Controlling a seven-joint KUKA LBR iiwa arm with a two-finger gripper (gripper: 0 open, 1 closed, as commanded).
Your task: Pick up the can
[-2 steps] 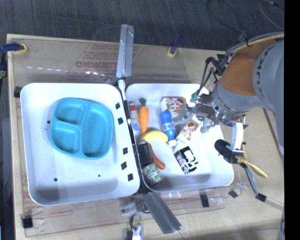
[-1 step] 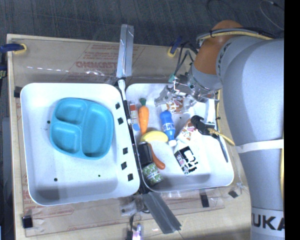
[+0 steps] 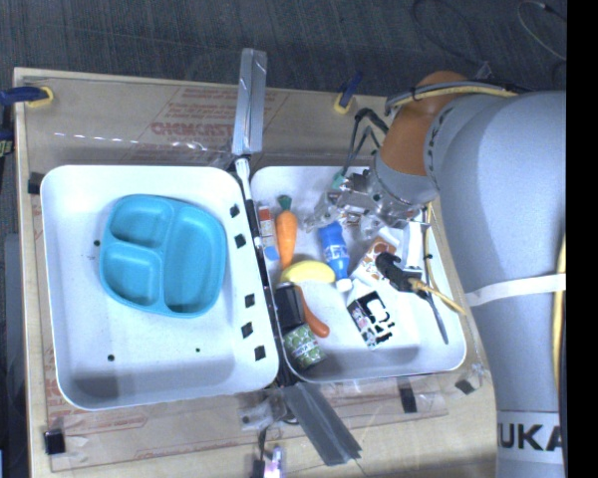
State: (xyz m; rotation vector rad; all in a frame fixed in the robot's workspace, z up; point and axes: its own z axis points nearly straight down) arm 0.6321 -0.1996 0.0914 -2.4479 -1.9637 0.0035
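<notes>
Even bright overhead light, mild glare on the white bins (image 3: 70, 267), soft shadows, slightly soft, grainy focus

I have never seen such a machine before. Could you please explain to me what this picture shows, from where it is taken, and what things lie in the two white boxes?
The picture comes from one fixed camera above the bench, looking down at a slant. The big grey shape is a robot arm with an orange band near its wrist. Its end effector, the grasping part, is over the right bin. I cannot tell whether it holds anything.

The left bin holds a blue divided plate. The right bin holds a jumble: an orange carrot, a yellow banana, a blue bottle, a dark can lying near the bin's left wall, and a black and white box. The robot's job is to pick up the can.
</notes>
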